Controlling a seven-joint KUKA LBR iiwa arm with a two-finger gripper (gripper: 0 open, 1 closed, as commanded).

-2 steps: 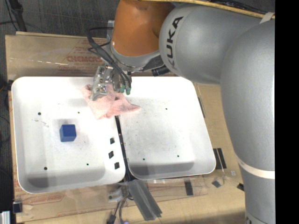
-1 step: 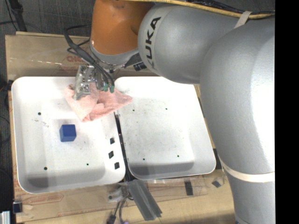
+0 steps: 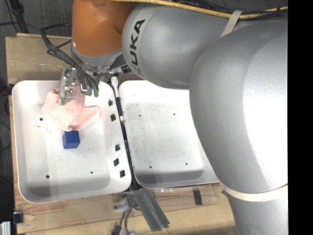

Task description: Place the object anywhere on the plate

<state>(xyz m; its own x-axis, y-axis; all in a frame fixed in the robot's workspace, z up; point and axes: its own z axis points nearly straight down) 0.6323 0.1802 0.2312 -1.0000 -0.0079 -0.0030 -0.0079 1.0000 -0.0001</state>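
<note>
**A:** Wooden bench [image 3: 29, 58] under everything, with two shallow white bins side by side on it. Your arm [image 3: 205, 58] reaches in from the right and fills most of the upper view, orange band above the wrist.

**B:** Where's the plate?

**A:** In the left bin [image 3: 29, 180], toward its far edge — a pale pink plate [image 3: 68, 115], irregular in outline, partly covered by the tool. The right bin [image 3: 161, 136] sits just beside it across the shared rim.

**B:** And the object?

**A:** You're looking for the blue cube [image 3: 71, 139]. It rests on the left bin's floor at the plate's near edge, touching or just overlapping it — I can't tell which from this angle.

**B:** Does the gripper have it?

**A:** No. The gripper [image 3: 73, 89] hangs over the plate's far part, apart from the cube, with nothing visible between its fingers. How wide they stand, I can't tell you; the metalwork is too cluttered to read.

**B:** So why is it there?

**A:** My guess: it's over the plate because that's the drop spot. Judged from how the cube lies, you can't count the placement as clearly done — it's at the rim at best.
</note>
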